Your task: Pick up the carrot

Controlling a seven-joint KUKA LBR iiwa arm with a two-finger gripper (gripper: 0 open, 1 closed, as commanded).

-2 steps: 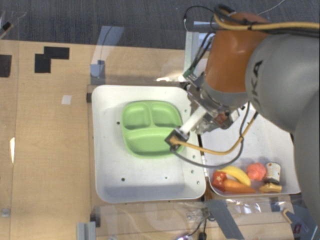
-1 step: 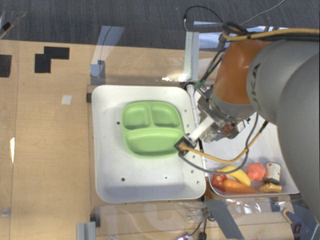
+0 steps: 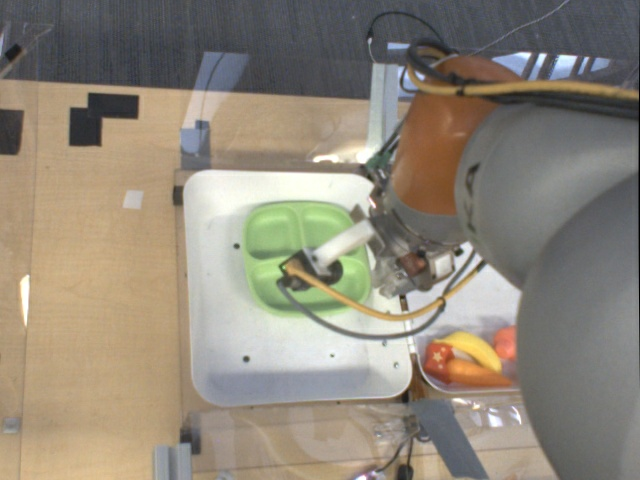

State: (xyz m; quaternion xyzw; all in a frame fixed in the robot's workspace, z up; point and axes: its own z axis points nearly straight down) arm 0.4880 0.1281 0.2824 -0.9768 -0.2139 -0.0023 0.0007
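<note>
Not grabbed yet. Left to do: move gripper [image 3: 400, 271] from over green plate [image 3: 285, 236] to carrot [image 3: 478, 372], right bin [image 3: 487, 293]. Can't tell grip, wide or narrow.

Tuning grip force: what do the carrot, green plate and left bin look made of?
Carrot: probably toy plastic, uniform orange, smooth. Green plate: moulded plastic, semi-matte, rounded compartment ridges. Left bin: likely plastic, smooth white, rounded corners and soft sheen.

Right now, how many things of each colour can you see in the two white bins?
Green: 1, the plate
Yellow: 1, the banana
Orange: 1, the carrot
Red: 1, a round piece, partly behind the arm
Total: 4 in sight
</note>
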